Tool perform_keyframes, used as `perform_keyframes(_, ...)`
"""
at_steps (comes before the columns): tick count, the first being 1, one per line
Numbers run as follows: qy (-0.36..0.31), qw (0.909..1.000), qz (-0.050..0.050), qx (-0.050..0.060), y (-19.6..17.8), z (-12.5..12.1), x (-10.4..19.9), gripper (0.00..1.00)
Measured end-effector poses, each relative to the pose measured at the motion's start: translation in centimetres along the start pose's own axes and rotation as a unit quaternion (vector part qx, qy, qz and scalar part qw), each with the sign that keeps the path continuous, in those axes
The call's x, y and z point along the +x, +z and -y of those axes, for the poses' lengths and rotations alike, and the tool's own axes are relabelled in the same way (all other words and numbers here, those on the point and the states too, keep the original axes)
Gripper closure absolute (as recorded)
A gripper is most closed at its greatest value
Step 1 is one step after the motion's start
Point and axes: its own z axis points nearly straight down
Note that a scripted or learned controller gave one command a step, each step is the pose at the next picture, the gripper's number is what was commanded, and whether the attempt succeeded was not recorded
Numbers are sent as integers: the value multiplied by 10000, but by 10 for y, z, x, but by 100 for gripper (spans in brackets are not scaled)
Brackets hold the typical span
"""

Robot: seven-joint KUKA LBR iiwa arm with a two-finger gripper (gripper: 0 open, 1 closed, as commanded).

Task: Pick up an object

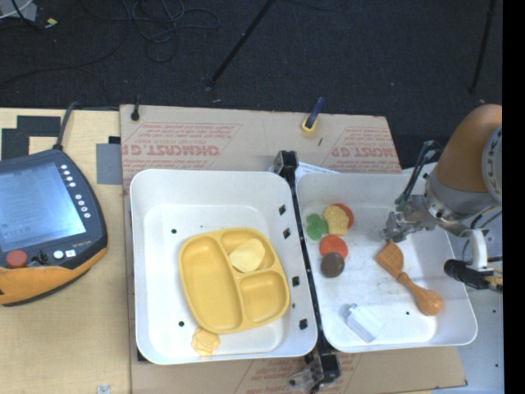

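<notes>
Fingers of the gripper (399,225) are too dark and small to make out, so I cannot tell whether they are spread or closed. It hangs over the right bin (459,328), just beyond the flat end of a wooden spatula (407,278). Left of it lies a cluster of toy foods (330,238), with a small white block (360,322) nearer. The left bin (156,203) holds a yellow divided tray (215,290).

Glossy yellow plastic tray (215,290), smooth white plastic bins (148,261), matt wooden spatula (406,279), brown cardboard (246,142).
</notes>
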Motion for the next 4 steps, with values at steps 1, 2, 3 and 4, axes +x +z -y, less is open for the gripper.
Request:
perform_keyframes(1,3,10000,2,9,-38,37,-1,100)
perform_keyframes(2,16,10000,-2,26,-70,112,-1,100)
perform_keyframes(3,3,10000,-1,16,-54,125,0,100)
perform_keyframes(4,7,10000,0,18,-41,124,0,100)
